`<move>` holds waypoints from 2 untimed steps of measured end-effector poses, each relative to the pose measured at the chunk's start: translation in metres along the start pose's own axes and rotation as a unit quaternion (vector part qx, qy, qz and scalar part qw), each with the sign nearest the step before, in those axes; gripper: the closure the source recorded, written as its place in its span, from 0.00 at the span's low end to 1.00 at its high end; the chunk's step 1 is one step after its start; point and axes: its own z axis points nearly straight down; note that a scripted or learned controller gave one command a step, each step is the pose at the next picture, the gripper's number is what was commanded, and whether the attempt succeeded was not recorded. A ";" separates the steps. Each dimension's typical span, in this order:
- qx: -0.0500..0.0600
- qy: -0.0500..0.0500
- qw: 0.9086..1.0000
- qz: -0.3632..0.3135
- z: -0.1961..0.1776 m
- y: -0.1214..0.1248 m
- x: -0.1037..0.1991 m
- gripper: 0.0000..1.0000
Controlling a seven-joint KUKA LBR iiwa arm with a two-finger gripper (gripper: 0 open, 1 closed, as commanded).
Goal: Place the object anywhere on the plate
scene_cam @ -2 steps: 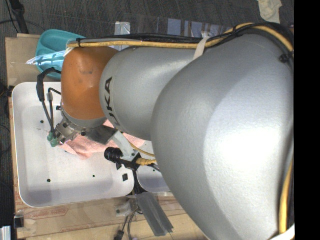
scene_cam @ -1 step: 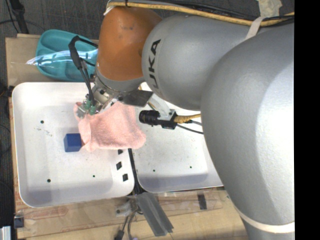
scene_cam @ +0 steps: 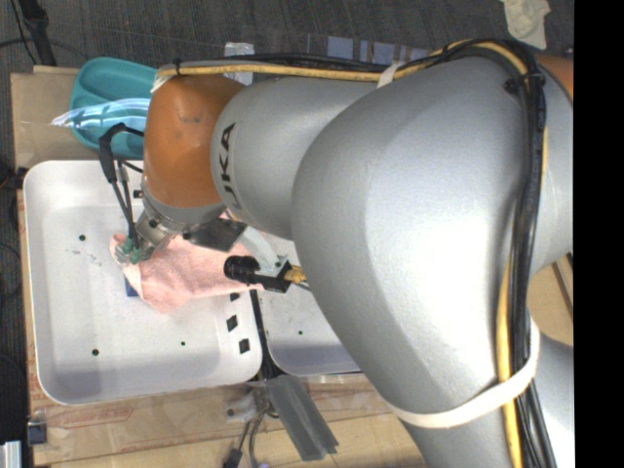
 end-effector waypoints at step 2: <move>-0.003 -0.002 0.999 -0.038 -0.082 -0.102 0.025 1.00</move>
